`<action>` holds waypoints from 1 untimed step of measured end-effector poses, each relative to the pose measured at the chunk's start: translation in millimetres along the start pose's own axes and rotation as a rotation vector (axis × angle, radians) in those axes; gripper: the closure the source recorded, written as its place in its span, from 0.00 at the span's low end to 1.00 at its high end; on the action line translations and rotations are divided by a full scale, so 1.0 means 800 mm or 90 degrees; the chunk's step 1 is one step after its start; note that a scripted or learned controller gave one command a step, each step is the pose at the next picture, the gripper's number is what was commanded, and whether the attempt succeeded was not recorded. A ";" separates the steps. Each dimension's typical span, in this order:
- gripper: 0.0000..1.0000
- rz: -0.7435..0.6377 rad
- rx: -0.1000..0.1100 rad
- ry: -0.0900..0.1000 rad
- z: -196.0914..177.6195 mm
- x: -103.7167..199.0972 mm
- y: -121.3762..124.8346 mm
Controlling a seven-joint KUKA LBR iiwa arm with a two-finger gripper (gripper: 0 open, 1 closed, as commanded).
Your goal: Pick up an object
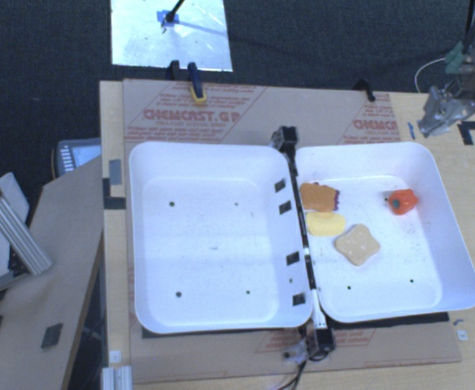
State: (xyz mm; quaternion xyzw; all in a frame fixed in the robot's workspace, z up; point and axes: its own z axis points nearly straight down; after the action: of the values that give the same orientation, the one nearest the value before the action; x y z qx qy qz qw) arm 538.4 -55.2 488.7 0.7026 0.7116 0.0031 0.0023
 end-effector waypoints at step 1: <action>1.00 -0.001 0.004 0.001 0.023 0.110 0.029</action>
State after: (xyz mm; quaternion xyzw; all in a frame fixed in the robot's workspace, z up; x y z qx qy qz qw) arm 560.9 33.5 470.7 0.7022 0.7120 0.0014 -0.0005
